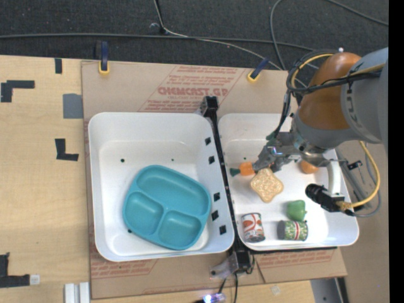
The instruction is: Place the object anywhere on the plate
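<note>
Gripper [273,160] low in right white bin [344,235], over tan waffle-like cracker [266,185]; jaw state cannot tell; confirm grasp before lifting left to turquoise divided plastic plate [166,206] in left bin.

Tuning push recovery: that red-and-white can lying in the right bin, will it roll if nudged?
Probably. The can lies on its side, so a sideways nudge may roll it. The bin wall beside it should stop it leftward. Looks rigid, likely smooth-sided.
</note>
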Robot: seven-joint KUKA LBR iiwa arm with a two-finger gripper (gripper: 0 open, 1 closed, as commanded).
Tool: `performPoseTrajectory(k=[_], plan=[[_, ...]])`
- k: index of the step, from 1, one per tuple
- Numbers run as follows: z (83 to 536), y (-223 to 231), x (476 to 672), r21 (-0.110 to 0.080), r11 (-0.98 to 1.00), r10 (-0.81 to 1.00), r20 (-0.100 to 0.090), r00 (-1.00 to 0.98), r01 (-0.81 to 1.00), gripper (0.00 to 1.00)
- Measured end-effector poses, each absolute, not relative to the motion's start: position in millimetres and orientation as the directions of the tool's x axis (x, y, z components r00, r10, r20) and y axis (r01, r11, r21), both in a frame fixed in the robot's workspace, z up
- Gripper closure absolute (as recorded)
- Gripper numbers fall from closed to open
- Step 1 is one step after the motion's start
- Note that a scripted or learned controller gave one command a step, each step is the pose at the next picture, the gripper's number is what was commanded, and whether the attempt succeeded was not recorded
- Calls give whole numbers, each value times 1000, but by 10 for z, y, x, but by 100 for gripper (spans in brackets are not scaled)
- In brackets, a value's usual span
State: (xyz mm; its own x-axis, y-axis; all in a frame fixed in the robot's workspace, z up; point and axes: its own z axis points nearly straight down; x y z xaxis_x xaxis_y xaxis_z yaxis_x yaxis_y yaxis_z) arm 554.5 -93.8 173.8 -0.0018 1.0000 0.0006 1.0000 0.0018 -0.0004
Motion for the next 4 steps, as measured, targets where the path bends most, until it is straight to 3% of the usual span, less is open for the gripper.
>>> performPoseTrajectory(k=[1,2,4], plan=[[2295,-919,5647,2,2,1000,0,-2,1000,100],[2347,-371,5707,-3,7,1000,2,-7,1000,100],[2275,720,5636,-4,8,1000,1,-8,1000,100]])
